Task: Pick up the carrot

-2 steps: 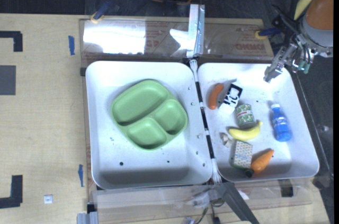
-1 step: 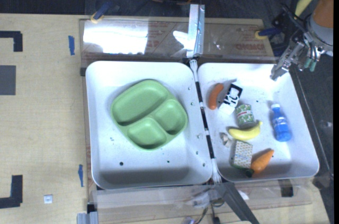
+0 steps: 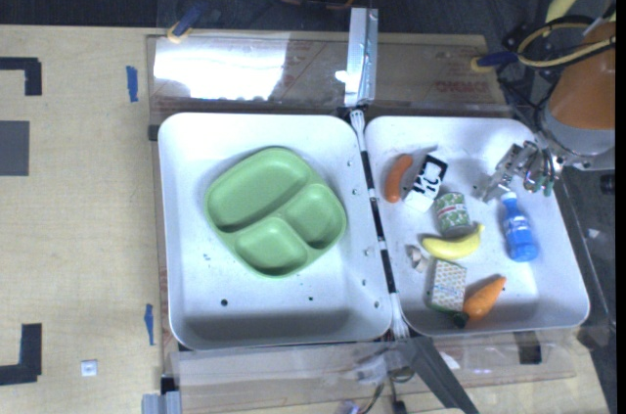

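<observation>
You have one grey arm with an orange band reaching in from the right, and its hand (image 3: 518,169) hovers over the upper right part of the right-hand shallow white bin (image 3: 572,290); its thin metal fingers are spread apart with nothing between them. You can count two orange, carrot-like pieces. The one that reads as the orange tapered carrot (image 3: 483,297) lies well below the hand and a little to its left, near the bin's front wall, touching a small speckled card-like packet (image 3: 446,284) on its left. The other, an orange-red elongated piece (image 3: 397,177), lies far to the left of the hand at about the same height, beside the divider between the bins. Just below the hand rests one blue plastic bottle (image 3: 518,231). To the hand's left you see one black-and-white box (image 3: 426,179), below that one small round tin with a green label (image 3: 451,211), and under it one yellow banana (image 3: 452,246). Far to the left, across the divider, the second white bin (image 3: 186,158) holds one green three-compartment plate (image 3: 277,209). Both bins sit on the pale wooden tabletop (image 3: 78,207).
</observation>
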Robot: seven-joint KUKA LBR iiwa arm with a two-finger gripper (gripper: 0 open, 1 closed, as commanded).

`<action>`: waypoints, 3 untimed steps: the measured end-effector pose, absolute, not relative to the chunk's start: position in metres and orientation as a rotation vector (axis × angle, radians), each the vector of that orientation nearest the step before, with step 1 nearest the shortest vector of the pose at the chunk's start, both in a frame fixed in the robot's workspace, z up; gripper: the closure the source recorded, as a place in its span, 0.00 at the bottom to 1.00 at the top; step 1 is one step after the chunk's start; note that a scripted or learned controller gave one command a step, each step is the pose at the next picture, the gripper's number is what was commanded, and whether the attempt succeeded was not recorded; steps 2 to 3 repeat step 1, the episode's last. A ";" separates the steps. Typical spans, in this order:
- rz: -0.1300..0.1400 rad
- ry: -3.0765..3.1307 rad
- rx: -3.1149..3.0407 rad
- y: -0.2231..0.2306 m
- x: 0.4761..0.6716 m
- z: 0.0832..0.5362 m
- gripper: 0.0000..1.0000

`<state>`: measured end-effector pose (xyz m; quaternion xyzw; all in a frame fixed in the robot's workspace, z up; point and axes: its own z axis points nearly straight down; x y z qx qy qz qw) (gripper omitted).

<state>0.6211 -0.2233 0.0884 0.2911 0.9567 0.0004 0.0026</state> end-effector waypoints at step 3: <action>0.001 3.045 0.758 -0.178 0.620 0.181 1.00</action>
